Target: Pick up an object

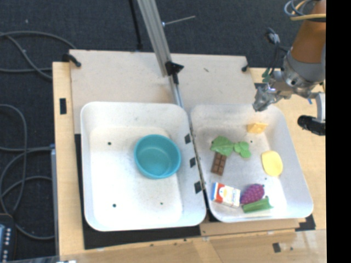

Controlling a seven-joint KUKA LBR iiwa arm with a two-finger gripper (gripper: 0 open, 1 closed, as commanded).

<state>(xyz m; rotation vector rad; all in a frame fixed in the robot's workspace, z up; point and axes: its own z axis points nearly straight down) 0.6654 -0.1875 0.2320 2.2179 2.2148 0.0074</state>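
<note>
Approach stage: I see the hand poised over the right bin's far rim, nothing between its fingers; spread or pressed together, I cannot tell.
Nearest candidate, a small yellow piece, lies just below; next move calls for descent onto it.

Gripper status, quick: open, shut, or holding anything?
Gripper: cannot tell if open or closed; hangs over the right bin's far corner, above the small yellow piece, nothing visibly held.

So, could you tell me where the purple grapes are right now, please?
The purple grapes lie in the right bin, near its front edge, between the small carton and the green vegetable, below the yellow lemon.
</note>
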